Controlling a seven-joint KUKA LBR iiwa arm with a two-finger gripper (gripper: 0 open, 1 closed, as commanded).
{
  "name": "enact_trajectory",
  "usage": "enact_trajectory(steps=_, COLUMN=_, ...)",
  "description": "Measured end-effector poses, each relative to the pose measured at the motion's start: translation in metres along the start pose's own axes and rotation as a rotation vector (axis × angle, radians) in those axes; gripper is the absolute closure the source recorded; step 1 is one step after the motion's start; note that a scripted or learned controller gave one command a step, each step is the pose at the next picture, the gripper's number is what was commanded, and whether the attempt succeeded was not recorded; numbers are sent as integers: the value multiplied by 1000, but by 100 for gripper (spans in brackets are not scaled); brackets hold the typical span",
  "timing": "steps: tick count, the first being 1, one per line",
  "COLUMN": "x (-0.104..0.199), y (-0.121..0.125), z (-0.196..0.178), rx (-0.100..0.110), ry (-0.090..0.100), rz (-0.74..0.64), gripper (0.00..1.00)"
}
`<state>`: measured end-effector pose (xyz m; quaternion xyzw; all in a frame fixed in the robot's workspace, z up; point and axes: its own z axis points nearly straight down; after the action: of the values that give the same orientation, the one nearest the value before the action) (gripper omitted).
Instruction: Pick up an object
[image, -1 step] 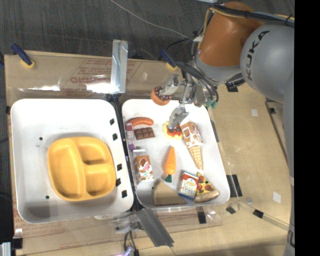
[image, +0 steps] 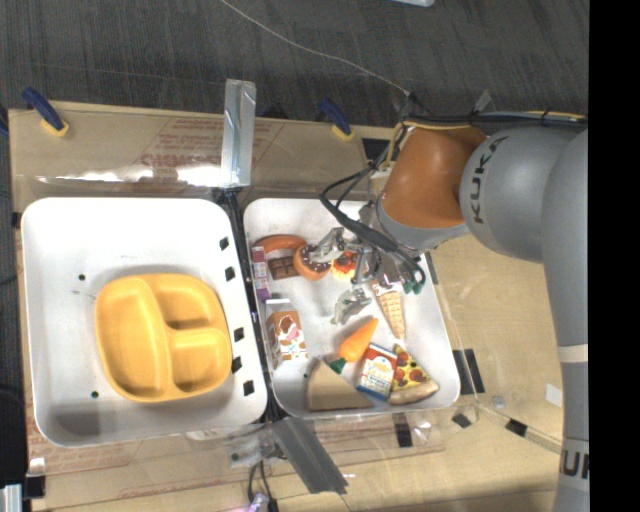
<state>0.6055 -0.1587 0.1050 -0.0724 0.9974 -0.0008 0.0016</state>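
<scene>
**Camera view: claw low over the right bin's toys**

Camera view has the claw (image: 352, 283) down inside the right bin (image: 440, 335), its metal fingers spread fairly wide with nothing between them. Around it lie a hot dog (image: 279, 243), a doughnut (image: 312, 264), an ice-cream cone (image: 392, 312), a carrot (image: 356, 340) and a pizza slice (image: 410, 378). The left bin (image: 50, 240) holds a yellow divided tray (image: 162, 334).

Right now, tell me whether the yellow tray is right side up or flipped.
Right side up. The yellow divided tray lies flat in the left bin, its compartments facing upward and holding nothing.
</scene>
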Motion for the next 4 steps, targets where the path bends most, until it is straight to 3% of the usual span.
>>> enact_trajectory(steps=1, x=59, y=-20, z=11, rx=-2, ry=-2, rz=-18, gripper=0)
enact_trajectory(steps=2, x=56, y=50, z=12, rx=-3, ry=0, rz=-48, gripper=0)
enact_trajectory(steps=3, x=-9, y=21, z=-320, rx=4, ry=-9, rz=55, gripper=0)
enact_trajectory(steps=4, x=-17, y=-29, z=-186, rx=-4, ry=16, rz=116, gripper=0)
